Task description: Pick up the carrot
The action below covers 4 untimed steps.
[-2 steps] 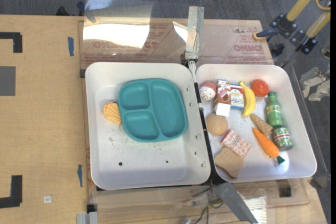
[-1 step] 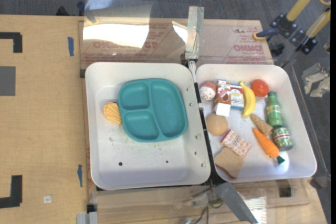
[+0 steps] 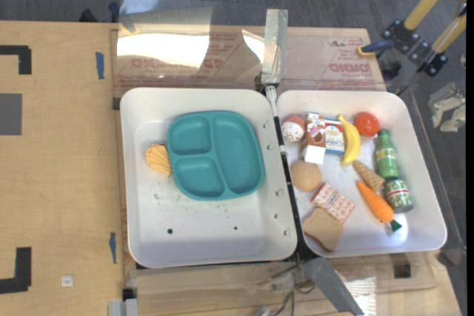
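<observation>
Bins, two, white, shallow, side by side on wooden surface (image 3: pixel 59 159).

Left bin (image 3: pixel 141 226): teal divided plate (image 3: pixel 215 155), three compartments, nothing seen in them, sits toward upper middle. Yellow shell-shaped piece (image 3: pixel 158 158) touching plate's left edge. Few dark specks on bin floor nr front.

Right bin (image 3: pixel 422 229): crowded w/ toy food. Back row, left to right: pink-white round item (image 3: pixel 292 132), small carton w/ red print (image 3: pixel 318 137), banana (image 3: pixel 349 139) upright-ish, tomato (image 3: pixel 366 123). Right side: green bottle (image 3: pixel 384 154), green-red can (image 3: pixel 398 193) just below it. Middle: round bun (image 3: pixel 305 175), red-white packet (image 3: pixel 332 203), bread slice (image 3: pixel 323 229) at front left. Tan cone-like piece (image 3: pixel 368 174) betw. banana and carrot. Carrot (image 3: pixel 375 202): orange, lying diagonal in right-centre of this bin, upper end touching tan piece, lower end nr a white-green item (image 3: pixel 395 225), can just beside it on right.

Arm and fingers: not seen over bins; finger state can't tell.
</observation>
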Tool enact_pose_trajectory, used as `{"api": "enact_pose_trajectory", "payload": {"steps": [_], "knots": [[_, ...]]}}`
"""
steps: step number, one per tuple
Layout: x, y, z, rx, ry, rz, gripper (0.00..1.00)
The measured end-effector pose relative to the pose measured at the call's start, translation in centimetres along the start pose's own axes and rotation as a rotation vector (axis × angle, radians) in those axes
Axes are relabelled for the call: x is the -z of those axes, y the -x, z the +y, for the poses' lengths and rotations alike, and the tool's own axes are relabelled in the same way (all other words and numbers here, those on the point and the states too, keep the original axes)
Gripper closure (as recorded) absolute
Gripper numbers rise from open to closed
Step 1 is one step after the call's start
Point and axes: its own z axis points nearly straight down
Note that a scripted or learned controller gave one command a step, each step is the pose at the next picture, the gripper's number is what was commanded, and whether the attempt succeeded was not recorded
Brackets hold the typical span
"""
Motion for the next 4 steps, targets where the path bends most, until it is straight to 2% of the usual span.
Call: {"api": "enact_pose_trajectory", "payload": {"steps": [1,2,3,4], "knots": [[1.2,0.1,-0.2,-0.003,-0.008,-0.005,1.0],[9.4,5.5,-8.8,0.323,0.022,0.007,1.0],[-5.5,5.2,-1.4,0.385,0.039,0.008,1.0],[4.7,5.4,-8.6,0.509,0.023,0.006,1.0]]}}
